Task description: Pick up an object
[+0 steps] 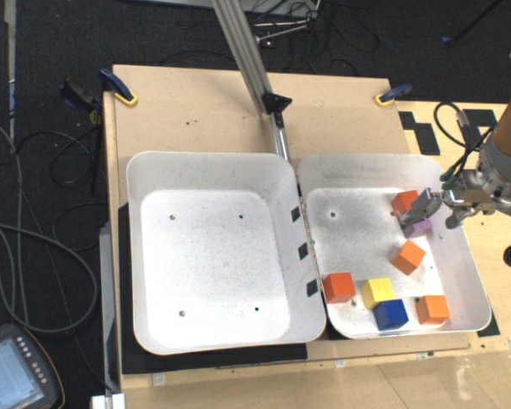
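Risk noted first: the gripper (420, 211) is set down among closely packed pieces at about 2 o'clock in the right bin (349, 196). An orange block (403, 200) lies against its upper-left side and a small purple piece (421, 226) just under it, at 6 o'clock from the fingertips. A closing stroke here is judged likely to nudge one piece away or to pinch two at once; either could be dropped on lifting.

Tool state: how far the fingers are parted cannot be told. Contact with the orange block and the purple piece appears likely, but nothing is seen clamped between the fingers, so no hold is recorded.

Other candidates, well apart from the tool: an orange cube (409, 256) at 6 o'clock from it; along the near wall, an orange block (339, 286), a yellow cube (377, 291), a blue cube (391, 313) and another orange cube (432, 309).
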Controlling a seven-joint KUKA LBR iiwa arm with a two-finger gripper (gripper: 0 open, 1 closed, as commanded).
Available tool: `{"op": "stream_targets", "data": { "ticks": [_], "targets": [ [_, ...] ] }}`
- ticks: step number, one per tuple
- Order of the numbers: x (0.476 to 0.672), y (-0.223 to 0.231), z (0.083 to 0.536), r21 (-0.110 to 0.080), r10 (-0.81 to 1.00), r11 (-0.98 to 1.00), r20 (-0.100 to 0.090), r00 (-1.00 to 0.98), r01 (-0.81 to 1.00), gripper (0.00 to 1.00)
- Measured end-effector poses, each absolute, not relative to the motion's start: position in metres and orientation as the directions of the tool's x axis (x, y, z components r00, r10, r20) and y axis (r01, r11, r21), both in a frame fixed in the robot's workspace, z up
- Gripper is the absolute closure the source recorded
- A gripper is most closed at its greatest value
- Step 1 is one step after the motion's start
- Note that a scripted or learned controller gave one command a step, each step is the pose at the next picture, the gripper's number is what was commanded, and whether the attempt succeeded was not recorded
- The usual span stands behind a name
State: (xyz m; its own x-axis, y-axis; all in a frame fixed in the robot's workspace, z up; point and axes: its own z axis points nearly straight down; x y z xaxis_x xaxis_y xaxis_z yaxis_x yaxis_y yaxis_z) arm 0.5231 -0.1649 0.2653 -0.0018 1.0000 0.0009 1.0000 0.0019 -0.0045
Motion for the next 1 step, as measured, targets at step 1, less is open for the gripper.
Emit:
{"op": "stream_targets", "data": {
  "ticks": [1],
  "targets": [
    [0.5238,-0.1649,0.2676,0.000,1.000,0.000,0.000,0.000,1.000,0.00]
  ]
}}
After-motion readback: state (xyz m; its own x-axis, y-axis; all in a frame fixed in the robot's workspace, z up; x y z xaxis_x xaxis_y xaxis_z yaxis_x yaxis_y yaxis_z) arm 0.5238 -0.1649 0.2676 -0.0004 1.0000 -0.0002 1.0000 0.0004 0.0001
